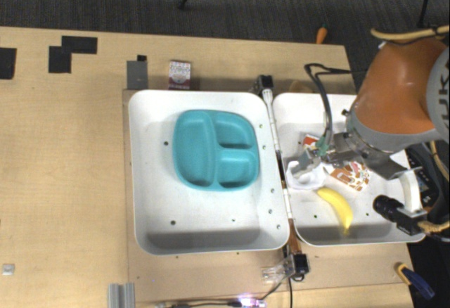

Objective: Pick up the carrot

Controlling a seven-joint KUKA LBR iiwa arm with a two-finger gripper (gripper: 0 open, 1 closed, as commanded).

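Observation:
My gripper [304,169] hangs low over the left part of the right bin [365,235], close to the wall between the two bins. It sits right above a small white object [314,181]. A yellow banana [337,207] lies just to its lower right. An orange-and-white patterned item [352,174] lies to its right, and a red-and-white item [309,140] lies behind it. I cannot pick out a carrot for sure; the arm's grey and orange wrist [401,99] covers the right bin's far right part.
The left bin [151,222] holds a teal divided plate [215,149]. Black cables [325,99] run over the right bin's back. A small patterned cube [180,74] and a grey block [137,74] stand behind the left bin. Bare wooden bench lies to the left.

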